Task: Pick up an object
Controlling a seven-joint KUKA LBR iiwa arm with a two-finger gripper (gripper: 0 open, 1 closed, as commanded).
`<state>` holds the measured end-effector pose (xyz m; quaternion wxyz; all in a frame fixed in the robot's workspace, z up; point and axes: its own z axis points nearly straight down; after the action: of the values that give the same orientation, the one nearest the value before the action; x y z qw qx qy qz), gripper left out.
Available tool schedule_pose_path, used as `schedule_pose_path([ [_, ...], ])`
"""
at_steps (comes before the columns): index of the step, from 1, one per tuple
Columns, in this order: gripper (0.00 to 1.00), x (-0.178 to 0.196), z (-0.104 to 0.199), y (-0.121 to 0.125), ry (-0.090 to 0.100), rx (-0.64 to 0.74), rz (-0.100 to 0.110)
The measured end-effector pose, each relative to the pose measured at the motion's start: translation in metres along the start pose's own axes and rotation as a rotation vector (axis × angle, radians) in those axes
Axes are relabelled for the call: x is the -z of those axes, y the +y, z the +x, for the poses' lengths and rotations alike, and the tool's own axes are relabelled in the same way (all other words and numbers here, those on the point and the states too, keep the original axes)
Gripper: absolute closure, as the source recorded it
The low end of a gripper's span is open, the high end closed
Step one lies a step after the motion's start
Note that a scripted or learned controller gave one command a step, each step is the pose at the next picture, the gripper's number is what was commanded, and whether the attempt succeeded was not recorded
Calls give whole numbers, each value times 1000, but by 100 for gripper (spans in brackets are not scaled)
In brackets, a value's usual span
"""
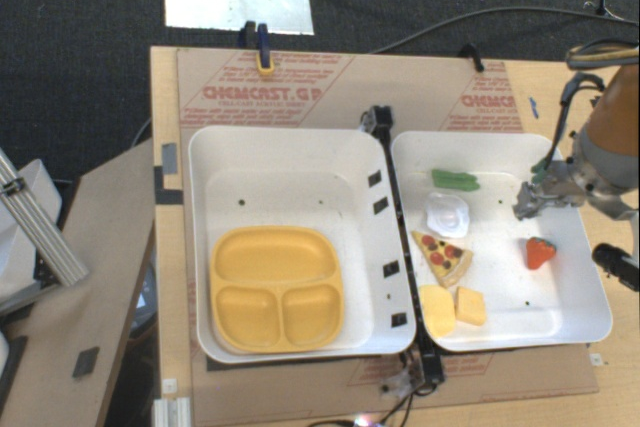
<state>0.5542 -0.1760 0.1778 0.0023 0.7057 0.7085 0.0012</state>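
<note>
The right bin (500,320) holds a green bean pod (455,180), a white cup-like piece (448,214), a pizza slice (443,256), two yellow cheese pieces (452,308) and a red strawberry (540,253). My gripper (528,203) hangs over the right side of this bin, above and slightly left of the strawberry, apart from it. Nothing shows between its tips.
The left bin (290,150) carries a yellow divided plate (278,287). A black divider with clips (395,235) runs between the bins. Cables (470,55) lie on the cardboard behind the bins. A blue-yellow clamp (263,50) sits at the back edge.
</note>
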Motion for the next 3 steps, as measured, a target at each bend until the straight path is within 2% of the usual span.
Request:
schedule_pose_path([
  [1,100,63,0,3,0,1,0],
  [2,100,104,0,4,0,2,-1],
  [3,100,102,48,0,2,3,4],
])
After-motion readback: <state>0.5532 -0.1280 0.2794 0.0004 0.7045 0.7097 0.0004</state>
